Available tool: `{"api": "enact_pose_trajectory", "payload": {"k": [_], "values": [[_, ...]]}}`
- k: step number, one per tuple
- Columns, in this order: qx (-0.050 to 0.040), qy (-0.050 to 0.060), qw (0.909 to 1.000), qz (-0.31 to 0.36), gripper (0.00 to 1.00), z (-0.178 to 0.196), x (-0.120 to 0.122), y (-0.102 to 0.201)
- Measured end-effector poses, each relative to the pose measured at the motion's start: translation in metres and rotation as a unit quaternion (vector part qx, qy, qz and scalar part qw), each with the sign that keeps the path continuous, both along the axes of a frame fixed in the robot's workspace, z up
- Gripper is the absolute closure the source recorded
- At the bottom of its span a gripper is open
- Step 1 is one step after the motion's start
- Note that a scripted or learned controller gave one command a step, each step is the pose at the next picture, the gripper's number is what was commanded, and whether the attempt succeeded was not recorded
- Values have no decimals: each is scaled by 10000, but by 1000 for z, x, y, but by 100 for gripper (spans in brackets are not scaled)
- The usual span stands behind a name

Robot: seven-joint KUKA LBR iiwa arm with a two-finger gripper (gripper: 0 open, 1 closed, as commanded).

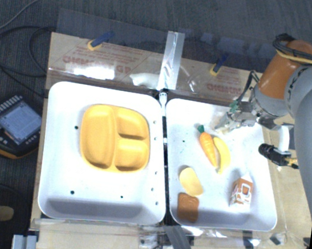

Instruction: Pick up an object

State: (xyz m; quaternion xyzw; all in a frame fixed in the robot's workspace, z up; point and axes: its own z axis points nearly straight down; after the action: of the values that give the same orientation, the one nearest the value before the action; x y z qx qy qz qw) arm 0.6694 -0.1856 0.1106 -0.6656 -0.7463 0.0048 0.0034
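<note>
Much of my arm (300, 84) runs off the frame to the right of the right bin (257, 221), so only the grey casing and the orange band show. My claw (233, 119) is small and blurred against the white floor at the far right corner of that bin; I cannot tell how its tips stand, nor whether anything is caught there. It hangs just beyond the carrot (207, 145), close to the carrot's green top, and I cannot say whether it touches anything.

Counting from the right bin: five things lie in it. One carrot sits in the middle of the bin, with one banana (222, 152) pressed along its right side. One pale yellow piece (191, 181) lies nearer the front, toward the bin's left wall, and one brown block (188, 206) sits just in front of that piece. One small orange-and-white carton (241, 193) stands toward the bin's right side, apart from the rest.

To the left of the right bin is the second bin (54, 193), holding one yellow divided tray (115, 137).
</note>
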Motion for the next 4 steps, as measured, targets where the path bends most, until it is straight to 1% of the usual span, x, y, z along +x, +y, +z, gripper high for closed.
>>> {"api": "enact_pose_trajectory", "payload": {"k": [1, 2, 3, 4], "values": [[-14, -31, 10000, 2, 0, 1, 1, 0], [4, -104, 9962, 862, 0, -21, -80, 88], [23, -47, 9835, 1810, 0, -9, -74, 48], [45, -47, 9831, 1827, 100, -2, -73, 50]]}}
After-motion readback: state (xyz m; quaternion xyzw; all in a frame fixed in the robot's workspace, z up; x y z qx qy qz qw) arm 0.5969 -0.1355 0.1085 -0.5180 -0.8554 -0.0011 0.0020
